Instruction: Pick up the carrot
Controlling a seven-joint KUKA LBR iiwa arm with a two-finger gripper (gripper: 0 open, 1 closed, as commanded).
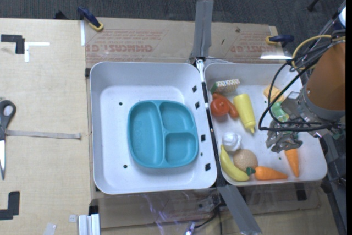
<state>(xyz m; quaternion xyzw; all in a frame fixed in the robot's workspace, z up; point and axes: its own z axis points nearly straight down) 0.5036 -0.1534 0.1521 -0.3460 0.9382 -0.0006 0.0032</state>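
Gripper (285,143) is seen low in the right bin (316,176), just above a carrot (292,162); whether it is clenched cannot be told; another carrot (269,174) lies beside.

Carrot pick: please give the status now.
Hand low over right bin. Carrot lies free by front wall, second carrot under hand. Banana close alongside.
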